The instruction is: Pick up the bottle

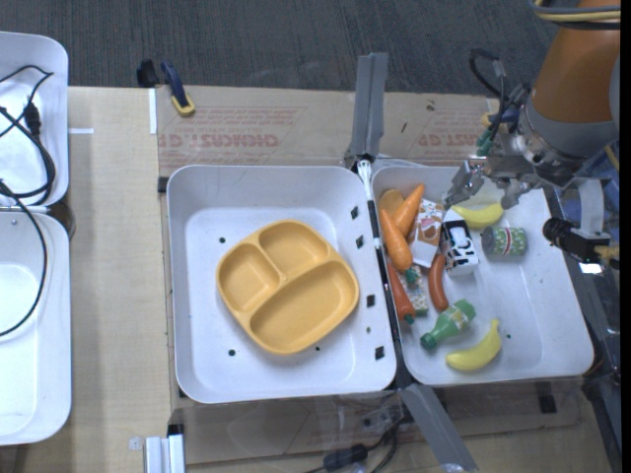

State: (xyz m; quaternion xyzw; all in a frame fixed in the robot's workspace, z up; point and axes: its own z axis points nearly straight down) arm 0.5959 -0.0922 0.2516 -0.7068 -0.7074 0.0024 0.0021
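Green bottle (448, 324) beside banana (474, 349)

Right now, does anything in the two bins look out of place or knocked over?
Nothing looks spilled or broken. The green bottle lies tipped on its side in the right bin, beside a banana. The yellow divided plate sits askew in the left bin.

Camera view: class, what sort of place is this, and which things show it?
Probably a robotics lab's pick-and-place test bench: a robot arm reaches over two white bins, toy food like a green bottle fills one, cables lie nearby.
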